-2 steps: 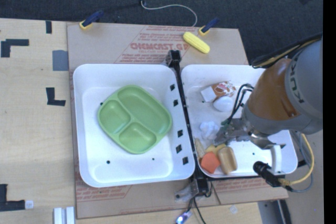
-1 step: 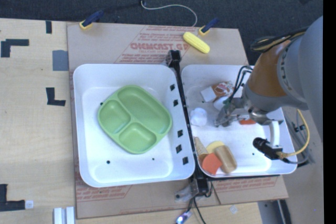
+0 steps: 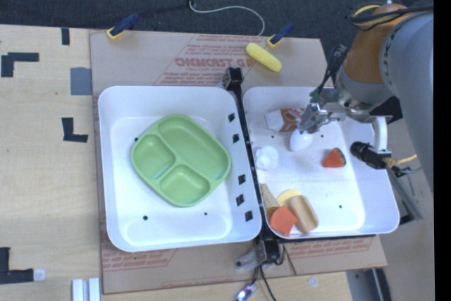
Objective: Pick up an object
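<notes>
My gripper (image 3: 311,122) hangs low over the back of the right bin (image 3: 366,211). Its tip is right at the top of a white rounded object (image 3: 301,142), and I cannot see whether the two touch. A brown packet (image 3: 287,118) and a small white piece (image 3: 273,120) lie just to its left. To its right in the same bin is a red-orange object (image 3: 334,158). Near the bin's front lie a tan bread-like piece (image 3: 304,213), an orange disc (image 3: 283,220) and a cone (image 3: 268,197).
A green divided plate (image 3: 181,159) lies in the left bin (image 3: 116,151). A yellow object (image 3: 263,57) rests on the cardboard behind the bins. A white round lump (image 3: 266,157) lies by the right bin's left wall. The arm's body stands over the right rim.
</notes>
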`<state>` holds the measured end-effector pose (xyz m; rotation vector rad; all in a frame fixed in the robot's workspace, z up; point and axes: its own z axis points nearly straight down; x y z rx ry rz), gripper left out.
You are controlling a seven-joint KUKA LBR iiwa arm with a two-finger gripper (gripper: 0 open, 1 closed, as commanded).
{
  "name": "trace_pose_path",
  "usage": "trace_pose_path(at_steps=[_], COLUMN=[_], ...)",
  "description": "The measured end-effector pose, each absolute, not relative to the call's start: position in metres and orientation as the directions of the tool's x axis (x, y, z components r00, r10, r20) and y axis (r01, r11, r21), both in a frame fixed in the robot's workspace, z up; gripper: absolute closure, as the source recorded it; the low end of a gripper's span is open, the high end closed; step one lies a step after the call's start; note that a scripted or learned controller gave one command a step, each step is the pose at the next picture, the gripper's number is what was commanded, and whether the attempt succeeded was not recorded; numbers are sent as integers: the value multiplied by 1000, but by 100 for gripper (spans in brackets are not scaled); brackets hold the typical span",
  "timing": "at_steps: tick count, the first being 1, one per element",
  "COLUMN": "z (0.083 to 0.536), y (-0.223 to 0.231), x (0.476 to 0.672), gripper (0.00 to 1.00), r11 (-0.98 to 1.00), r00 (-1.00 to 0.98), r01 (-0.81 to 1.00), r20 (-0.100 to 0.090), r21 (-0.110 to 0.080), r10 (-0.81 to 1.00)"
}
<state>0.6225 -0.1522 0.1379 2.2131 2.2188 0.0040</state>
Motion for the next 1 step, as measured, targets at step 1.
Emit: trace_pose_path(at_steps=[1], z=[144], y=[-151], x=[620], gripper=[100], r11=[3], r00=[-3], r01=[1000], r20=[-2], r21=[-1], r10=[1000])
